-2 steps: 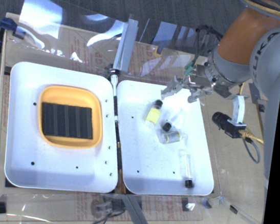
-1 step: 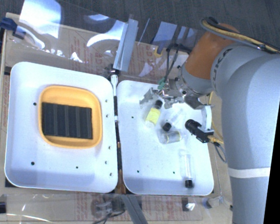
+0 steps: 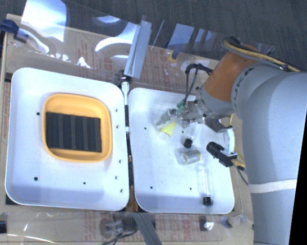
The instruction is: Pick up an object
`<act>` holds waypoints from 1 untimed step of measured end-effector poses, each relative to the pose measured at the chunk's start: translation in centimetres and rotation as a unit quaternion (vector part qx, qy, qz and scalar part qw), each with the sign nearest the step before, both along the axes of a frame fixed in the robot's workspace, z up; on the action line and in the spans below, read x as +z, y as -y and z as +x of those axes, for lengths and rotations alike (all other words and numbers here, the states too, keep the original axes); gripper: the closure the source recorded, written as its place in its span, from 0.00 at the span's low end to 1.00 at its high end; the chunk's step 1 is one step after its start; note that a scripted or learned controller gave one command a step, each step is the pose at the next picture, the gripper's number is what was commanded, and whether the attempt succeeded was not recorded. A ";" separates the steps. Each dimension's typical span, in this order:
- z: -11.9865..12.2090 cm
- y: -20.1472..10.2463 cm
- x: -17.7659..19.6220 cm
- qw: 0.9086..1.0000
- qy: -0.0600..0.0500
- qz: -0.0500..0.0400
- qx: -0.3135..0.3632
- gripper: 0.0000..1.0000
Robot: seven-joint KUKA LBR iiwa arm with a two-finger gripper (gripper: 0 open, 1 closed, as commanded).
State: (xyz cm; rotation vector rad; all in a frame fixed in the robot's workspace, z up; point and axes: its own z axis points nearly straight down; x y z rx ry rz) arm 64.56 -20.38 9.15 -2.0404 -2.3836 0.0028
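Handling comes first for us: going left to right, the left white bin (image 3: 20,145) carries 1 yellow-rimmed rectangular tray with a dark ribbed insert (image 3: 75,128), broad and stiff, and we judge it too wide to suit a 2-finger grip.

In the right white bin (image 3: 144,186) the small pieces look more promising. The small yellow plastic piece (image 3: 167,129) lies near the bin's upper middle, just beside a clear crinkled wrapper (image 3: 168,116); we judge it light and rigid, best pinched across its narrow width. Further right, a clear stubby bottle (image 3: 189,157) and a clear slim tube with a black cap (image 3: 205,184) lie on their sides, likely light, smooth and apt to roll, so across the body seems safest.

The gripper (image 3: 191,111) hangs low over the wrapper end of the cluster; we cannot tell its state, and we see nothing held.
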 end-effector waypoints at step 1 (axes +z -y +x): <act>0.0 -0.1 1.0 1.000 -0.001 0.000 0.002 1.00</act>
